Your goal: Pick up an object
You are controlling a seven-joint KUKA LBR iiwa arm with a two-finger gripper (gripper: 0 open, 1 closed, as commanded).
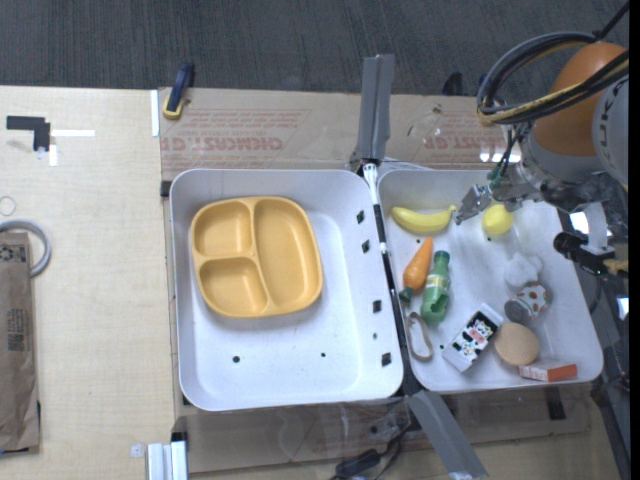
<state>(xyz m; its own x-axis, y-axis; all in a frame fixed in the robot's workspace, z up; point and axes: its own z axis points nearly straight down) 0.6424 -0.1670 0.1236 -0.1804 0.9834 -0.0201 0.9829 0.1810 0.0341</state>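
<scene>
Jaws first: can't tell how far open, too smeared to read, and can't spot anything caught between them. Parked over the back of the right bin (475, 273), between the banana (422, 218) and the lemon (497, 221), just beside both.

Over in the left bin (290, 353): just a yellow divided plate (257, 256) lying flat, well apart from the jaws, so skip that. Right bin, starting from the middle wall: banana along the back, then a carrot (418, 263) in front of it, right beside a green bottle (435, 288), probably touching, so a messy grab there. Further right, the lemon, sitting alone with bare bin floor around most of it.

Would go for the lemon or the banana, being nearest. For the lemon: centre over it before dropping, straddle the widest part, close gently to avoid squirting it out sideways. For the banana: turn to close across the short width, not along the curve. Either way, lift straight up and check for something actually held before calling it done.
</scene>
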